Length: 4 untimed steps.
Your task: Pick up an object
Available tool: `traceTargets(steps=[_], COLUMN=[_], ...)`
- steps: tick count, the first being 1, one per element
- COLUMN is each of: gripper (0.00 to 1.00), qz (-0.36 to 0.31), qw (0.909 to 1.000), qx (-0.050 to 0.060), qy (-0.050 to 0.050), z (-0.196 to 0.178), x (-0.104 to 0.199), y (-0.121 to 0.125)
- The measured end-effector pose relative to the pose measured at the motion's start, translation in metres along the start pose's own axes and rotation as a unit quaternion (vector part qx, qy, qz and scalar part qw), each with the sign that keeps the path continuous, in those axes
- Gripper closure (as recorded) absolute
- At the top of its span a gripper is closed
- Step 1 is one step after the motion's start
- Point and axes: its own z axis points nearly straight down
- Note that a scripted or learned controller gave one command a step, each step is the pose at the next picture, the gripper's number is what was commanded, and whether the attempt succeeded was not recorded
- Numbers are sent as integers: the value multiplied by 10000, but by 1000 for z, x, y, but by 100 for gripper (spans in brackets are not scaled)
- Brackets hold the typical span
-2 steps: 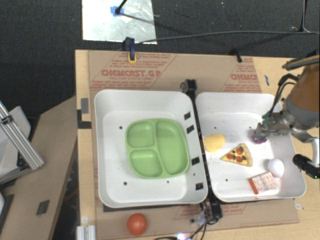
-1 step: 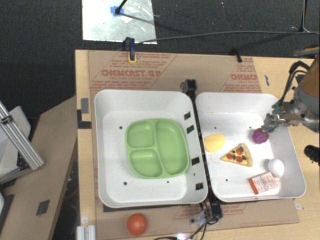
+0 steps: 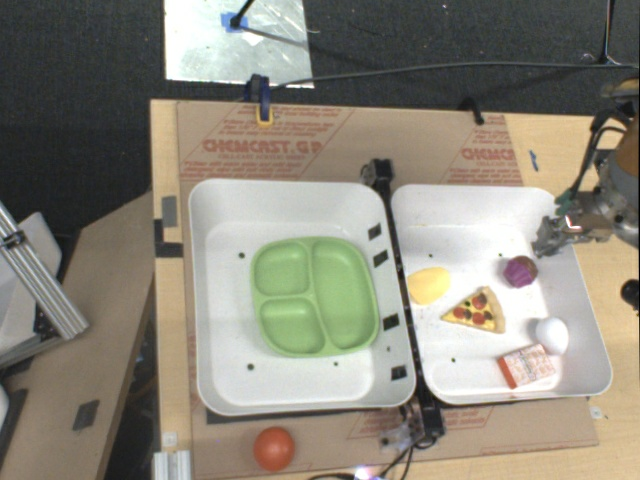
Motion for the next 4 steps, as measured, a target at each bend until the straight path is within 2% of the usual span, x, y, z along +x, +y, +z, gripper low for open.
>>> traceTargets(steps=[1,2,3,4], gripper=[100,100,100,100], qz=[-17,-15,-14,-13], qw=[10000,10000,10000,10000], qx=[12,14,13,12], qy=[8,8,9,8], z=[13,16,8,21], x=[50,100,150,197], y=[11,9,17,26])
